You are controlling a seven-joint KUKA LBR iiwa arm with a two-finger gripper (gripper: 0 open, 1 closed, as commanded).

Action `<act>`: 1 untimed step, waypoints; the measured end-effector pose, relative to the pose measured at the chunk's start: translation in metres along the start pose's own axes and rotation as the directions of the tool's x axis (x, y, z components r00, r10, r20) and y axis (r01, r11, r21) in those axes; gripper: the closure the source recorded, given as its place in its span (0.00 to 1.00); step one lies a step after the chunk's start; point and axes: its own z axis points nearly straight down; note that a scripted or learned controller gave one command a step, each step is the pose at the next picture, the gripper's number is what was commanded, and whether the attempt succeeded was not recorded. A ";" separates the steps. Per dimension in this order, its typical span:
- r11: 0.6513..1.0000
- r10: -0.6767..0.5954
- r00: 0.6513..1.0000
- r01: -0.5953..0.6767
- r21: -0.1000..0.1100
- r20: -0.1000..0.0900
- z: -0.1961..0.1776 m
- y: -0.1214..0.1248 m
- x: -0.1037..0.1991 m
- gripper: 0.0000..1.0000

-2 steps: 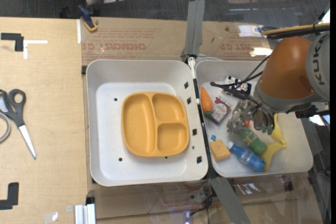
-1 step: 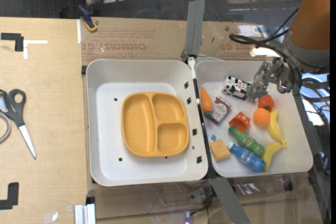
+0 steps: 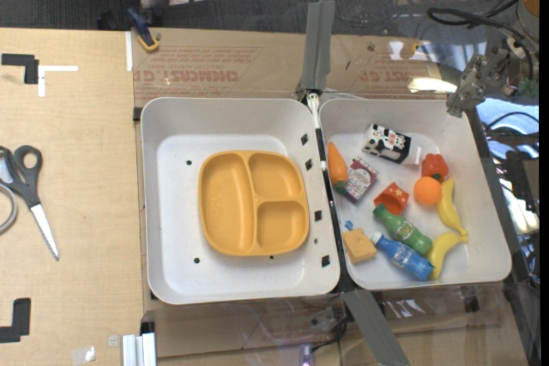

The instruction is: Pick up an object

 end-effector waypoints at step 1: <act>0.997 -0.072 0.997 0.072 0.000 -0.001 0.186 -0.053 0.063 1.00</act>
